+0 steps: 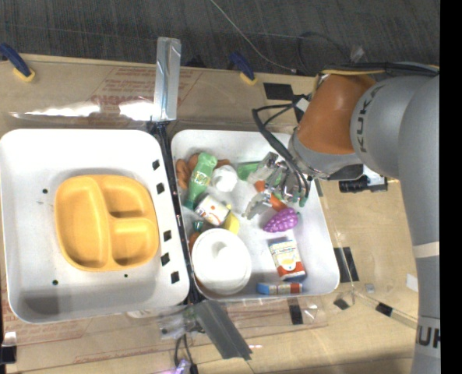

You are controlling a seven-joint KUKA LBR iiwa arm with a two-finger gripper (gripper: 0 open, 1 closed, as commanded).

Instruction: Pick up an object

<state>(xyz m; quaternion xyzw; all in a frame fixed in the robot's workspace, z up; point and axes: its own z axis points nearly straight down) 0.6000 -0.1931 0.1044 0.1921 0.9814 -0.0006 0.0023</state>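
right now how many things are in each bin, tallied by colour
yellow: 2 (divided tray in left bin, small piece)
white: 2 (bowl, cap)
green: 1 (bottle)
purple: 1 (grapes)
red and white: 2 (carton, can)
total: 8 clear ones; others under the gripper in the right bin are too cluttered to count

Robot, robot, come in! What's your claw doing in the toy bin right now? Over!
Gripper low in right bin, among toys. Fingers unclear, no catch confirmed. Purple grapes just below it, green bottle and white bowl crowd the left. Over.

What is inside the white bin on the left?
The left bin holds one thing, a yellow tray with three compartments, lying flat. Whatever lies under the tray is covered; the bare white floor around it shows only small dark marks.
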